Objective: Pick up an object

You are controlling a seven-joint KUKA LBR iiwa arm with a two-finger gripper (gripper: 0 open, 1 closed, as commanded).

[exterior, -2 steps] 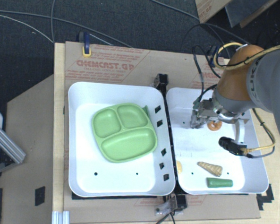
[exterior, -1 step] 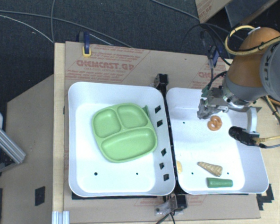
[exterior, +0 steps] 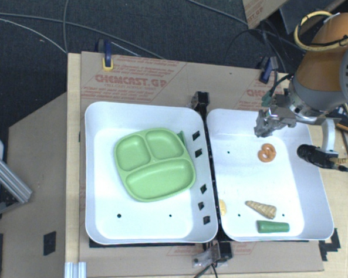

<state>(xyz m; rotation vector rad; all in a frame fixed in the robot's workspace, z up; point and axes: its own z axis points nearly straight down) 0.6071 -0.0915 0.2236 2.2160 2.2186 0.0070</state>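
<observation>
camera view: my gripper (exterior: pixel 264 131) hangs over the right shallow white bin's (exterior: pixel 312 191) far edge, above the small orange ring-shaped pretzel (exterior: pixel 267 153). i cannot tell its state.

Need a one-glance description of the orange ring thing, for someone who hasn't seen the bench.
Start at the right bin, the one without the green plate. Near its far end, just below the end effector, lies a small orange ring. It alone is round with a hole.
</observation>
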